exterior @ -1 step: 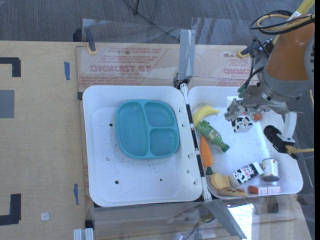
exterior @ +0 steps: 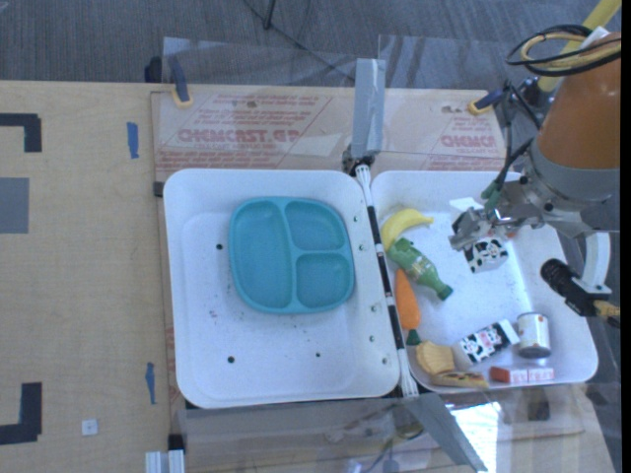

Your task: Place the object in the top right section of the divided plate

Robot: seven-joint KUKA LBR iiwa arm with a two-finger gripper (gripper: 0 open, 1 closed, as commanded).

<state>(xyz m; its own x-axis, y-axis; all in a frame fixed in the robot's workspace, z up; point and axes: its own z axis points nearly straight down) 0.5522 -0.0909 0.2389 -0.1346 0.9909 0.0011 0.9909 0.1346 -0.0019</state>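
Gripper [exterior: 480, 233]: positioned over the upper part of the right bin [exterior: 562, 368], directly above a black-and-white patterned object [exterior: 487, 253]; whether it is released or clenched cannot be told from this angle, and nothing is visibly held.
Black-and-white patterned object: lying on the right bin's floor, just below the gripper, apart from the other items.
Divided plate [exterior: 292, 254]: teal, three sections, in the left bin [exterior: 197, 363], upper centre; the top right section [exterior: 315, 229] holds nothing.
Banana [exterior: 404, 224]: yellow, near the right bin's left wall.
Green bottle [exterior: 419, 269]: on its side, just below the banana.
Carrot [exterior: 407, 301]: orange, lying along the left wall below the bottle.
Second black-and-white object [exterior: 485, 342]: lower part of the right bin.
Small can [exterior: 533, 334]: just right of it.
Red-and-white packet [exterior: 524, 373]: at the bottom wall.
Yellowish food items [exterior: 441, 362]: lower left corner of the right bin.
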